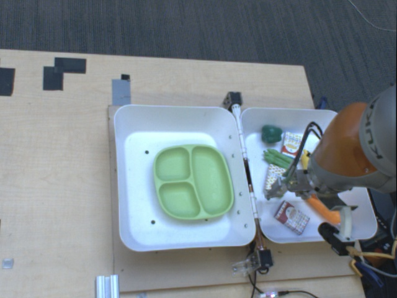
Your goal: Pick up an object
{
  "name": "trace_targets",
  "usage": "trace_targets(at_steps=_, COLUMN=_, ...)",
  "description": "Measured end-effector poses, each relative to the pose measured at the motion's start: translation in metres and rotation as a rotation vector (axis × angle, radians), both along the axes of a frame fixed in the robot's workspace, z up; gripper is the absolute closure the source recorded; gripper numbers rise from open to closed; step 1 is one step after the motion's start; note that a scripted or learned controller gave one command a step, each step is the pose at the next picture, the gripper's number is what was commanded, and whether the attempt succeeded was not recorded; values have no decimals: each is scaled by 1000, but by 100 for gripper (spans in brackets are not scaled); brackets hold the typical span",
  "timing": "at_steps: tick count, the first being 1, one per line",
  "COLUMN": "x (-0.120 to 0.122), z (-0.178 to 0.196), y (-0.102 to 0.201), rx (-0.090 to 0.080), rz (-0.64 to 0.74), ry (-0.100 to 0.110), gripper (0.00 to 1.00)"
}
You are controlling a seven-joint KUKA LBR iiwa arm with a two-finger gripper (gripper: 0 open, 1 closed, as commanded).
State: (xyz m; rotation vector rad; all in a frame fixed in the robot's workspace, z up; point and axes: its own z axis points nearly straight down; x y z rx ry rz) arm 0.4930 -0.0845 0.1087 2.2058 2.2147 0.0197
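We see the gripper (286,186) down low in the right bin (366,225), among a green pod (277,158), a small red packet (291,216) and an orange thing (324,208). We cannot tell its grip. A green plate (193,182) sits in the left bin (133,185).

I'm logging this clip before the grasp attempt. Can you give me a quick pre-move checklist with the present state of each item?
1. Tool is over the right bin, where the objects lie: ok.
2. An object sits close under the tool, the patterned packet: ok.
3. Something is between the tool's fingers: cannot tell, the wrist hides them.
4. Neighbours crowd the target, with the green stick and red-and-white box close by: not ok.
5. Left bin holds the green divided plate, out of the arm's way: ok.
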Motion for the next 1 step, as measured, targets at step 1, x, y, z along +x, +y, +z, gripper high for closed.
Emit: trace_targets(at_steps=1, x=2, z=11, y=1, rx=0, rz=1, ry=-4, gripper=100)
